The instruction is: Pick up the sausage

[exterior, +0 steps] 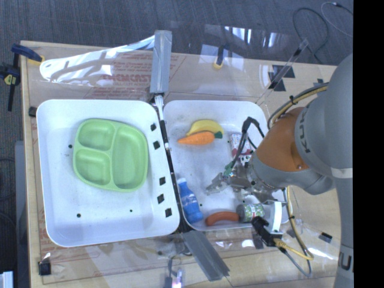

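The sausage is reddish brown and lies flat along the front wall of the right bin. My gripper hangs over the middle of that bin, a short way behind the sausage and apart from it. Nothing shows in its grasp. The grey arm with its orange band reaches in from the right and hides the bin's right side.
A blue bottle lies left of the sausage, and a small green-labelled jar sits right of it. A carrot and a banana rest at the bin's back. The left bin holds a green divided plate.
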Tool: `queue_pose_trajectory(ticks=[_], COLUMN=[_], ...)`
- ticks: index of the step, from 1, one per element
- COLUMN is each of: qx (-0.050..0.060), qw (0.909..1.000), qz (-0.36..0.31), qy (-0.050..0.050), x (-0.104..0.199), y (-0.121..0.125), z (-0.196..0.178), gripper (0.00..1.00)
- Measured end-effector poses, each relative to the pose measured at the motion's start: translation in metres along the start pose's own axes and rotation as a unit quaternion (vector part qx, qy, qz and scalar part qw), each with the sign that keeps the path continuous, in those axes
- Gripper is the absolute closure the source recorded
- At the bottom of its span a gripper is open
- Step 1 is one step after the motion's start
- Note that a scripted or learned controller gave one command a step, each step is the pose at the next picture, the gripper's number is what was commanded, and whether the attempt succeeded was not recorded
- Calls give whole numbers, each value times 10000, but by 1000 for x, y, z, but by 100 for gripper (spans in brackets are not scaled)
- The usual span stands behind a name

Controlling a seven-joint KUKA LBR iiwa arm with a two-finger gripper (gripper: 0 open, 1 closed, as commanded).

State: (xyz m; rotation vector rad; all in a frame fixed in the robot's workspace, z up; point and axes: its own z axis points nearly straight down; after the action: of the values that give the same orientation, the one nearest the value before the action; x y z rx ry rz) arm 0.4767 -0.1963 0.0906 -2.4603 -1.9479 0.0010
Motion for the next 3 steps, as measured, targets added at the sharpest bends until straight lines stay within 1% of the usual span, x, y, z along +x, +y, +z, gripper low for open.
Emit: queue_pose_trajectory(ticks=[1,2,3], qx=[-1,-4,2], qw=[10000,10000,9988], qz=[-3,66,-494], qy=[-2,-8,4], x=[0,5,-3], y=[0,8,2], z=[0,0,0], gripper=[0,0,0])
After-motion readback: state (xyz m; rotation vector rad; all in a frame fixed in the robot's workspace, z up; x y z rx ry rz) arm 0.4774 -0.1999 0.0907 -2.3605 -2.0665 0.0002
